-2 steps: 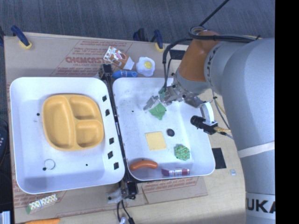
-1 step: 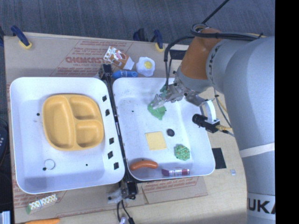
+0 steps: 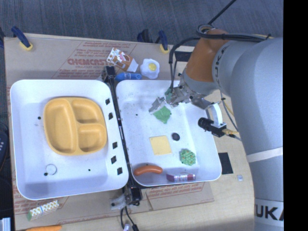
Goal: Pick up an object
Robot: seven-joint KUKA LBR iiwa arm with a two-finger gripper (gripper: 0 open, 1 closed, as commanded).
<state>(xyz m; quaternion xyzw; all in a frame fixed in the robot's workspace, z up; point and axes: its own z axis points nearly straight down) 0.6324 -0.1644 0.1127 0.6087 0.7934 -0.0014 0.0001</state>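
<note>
My gripper (image 3: 162, 103) hangs low over the upper middle of the right bin (image 3: 208, 155), its fingers spread open with nothing between them. A flat green leaf-like piece (image 3: 163, 115) lies on the bin floor just below the fingertips, touching or nearly touching them. Further down the same bin are a yellow square slice (image 3: 160, 145), a small dark disc (image 3: 175, 137), a bumpy green ball (image 3: 187, 156), an orange sausage (image 3: 148, 169) and a pink tube (image 3: 181, 177) along the front wall.
The left bin (image 3: 19, 143) holds a yellow divided plate (image 3: 75, 125) and a small ring (image 3: 50, 169). Behind the bins lie a small carton (image 3: 118, 58), a blue piece (image 3: 127, 76) and a fried-egg toy (image 3: 150, 68). The arm covers the right bin's right side.
</note>
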